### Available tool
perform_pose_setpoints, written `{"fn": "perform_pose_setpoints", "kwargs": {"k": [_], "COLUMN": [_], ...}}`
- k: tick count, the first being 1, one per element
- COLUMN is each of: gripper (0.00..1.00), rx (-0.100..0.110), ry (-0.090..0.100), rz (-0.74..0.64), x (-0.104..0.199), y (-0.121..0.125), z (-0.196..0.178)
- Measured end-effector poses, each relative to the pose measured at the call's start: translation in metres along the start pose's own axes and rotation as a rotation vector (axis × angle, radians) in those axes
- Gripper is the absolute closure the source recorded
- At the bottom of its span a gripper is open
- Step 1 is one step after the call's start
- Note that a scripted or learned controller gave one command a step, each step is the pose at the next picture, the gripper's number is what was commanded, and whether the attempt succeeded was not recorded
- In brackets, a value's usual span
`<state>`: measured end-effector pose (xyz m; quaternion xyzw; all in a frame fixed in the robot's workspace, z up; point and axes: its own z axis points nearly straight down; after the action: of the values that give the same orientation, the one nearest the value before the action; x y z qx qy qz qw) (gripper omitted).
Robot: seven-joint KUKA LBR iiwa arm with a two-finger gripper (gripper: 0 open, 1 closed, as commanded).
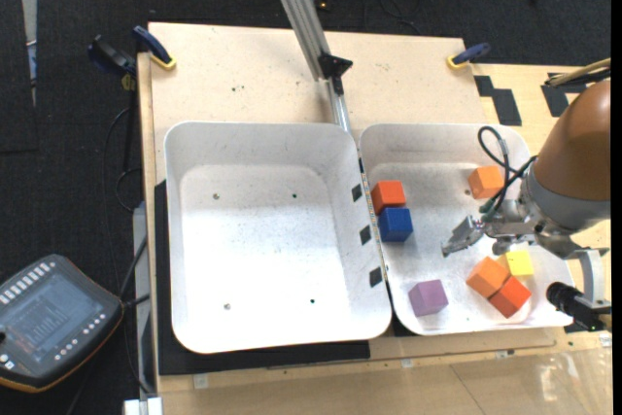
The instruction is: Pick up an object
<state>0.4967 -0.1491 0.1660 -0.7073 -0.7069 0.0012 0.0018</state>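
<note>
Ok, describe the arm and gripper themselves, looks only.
The arm is a rounded body, orange-brown on top and grey lower down. A black cable loops off its wrist side. The gripper is a small metallic grey assembly ending in slim, dark-tipped fingers, with green wiring just behind it.

White bins (194, 209) (faintly speckled), blue cube (396, 224), purple cube (428, 296).

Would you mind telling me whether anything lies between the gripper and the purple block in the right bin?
Nothing visible does. The gripper hangs over bare bin floor, and the purple block lies below and left of it in the camera view. The orange blocks and the yellow block sit off to the right, away from that path.
</note>
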Motion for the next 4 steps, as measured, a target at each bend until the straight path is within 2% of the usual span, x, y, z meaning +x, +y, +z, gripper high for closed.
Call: {"fn": "perform_pose_setpoints", "kwargs": {"k": [1,2,3,4], "gripper": [0.0,0.0,1.0,1.0], "rx": [-0.012,-0.003,-0.006,-0.011], "ry": [-0.005,0.0,-0.001,-0.003], "rz": [0.001,0.0,0.0,-0.003], "x": [-0.008,-0.008,-0.008,-0.007], "y": [0.007,0.007,0.008,0.008], "z": [0.043,0.072,0.061,-0.003]}}
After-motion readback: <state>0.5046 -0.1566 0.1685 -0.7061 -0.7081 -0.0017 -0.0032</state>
